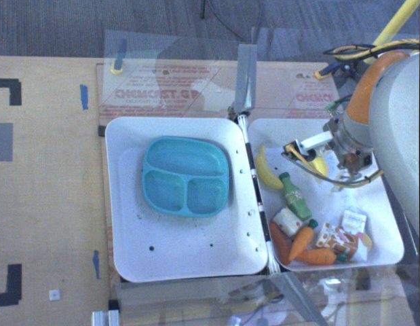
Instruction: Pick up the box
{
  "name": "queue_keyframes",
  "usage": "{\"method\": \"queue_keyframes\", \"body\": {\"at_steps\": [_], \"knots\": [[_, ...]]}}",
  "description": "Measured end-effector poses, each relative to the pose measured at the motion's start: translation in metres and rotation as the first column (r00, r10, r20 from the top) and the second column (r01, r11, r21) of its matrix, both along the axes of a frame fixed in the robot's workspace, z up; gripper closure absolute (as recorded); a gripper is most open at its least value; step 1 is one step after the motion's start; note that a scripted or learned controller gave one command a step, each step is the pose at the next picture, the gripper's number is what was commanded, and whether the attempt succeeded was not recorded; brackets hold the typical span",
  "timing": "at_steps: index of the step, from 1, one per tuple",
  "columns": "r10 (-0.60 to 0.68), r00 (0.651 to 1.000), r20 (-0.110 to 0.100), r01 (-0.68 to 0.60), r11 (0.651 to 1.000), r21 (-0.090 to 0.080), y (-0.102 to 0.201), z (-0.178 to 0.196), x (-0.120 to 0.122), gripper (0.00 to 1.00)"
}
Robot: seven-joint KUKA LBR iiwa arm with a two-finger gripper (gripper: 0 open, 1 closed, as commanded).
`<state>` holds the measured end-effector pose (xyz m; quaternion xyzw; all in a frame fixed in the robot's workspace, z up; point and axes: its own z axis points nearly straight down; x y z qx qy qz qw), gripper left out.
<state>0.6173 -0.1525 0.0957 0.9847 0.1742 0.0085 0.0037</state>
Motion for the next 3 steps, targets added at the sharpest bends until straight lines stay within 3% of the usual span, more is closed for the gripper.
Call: {"method": "queue_keyframes", "body": {"at_steps": [1,2,3], "knots": [[0.001,1.0,-0.022,-0.001,1.0,0.005,-0.003,0.167,0.036,0.0],[-0.081,0.996,-0.024,0.082,0.997,0.007,0.019,0.05,-0.038,0.0],[-0.141,0.99,-0.007,0.141,0.99,0.004,0.002,0.005,0.024,0.0]]}}
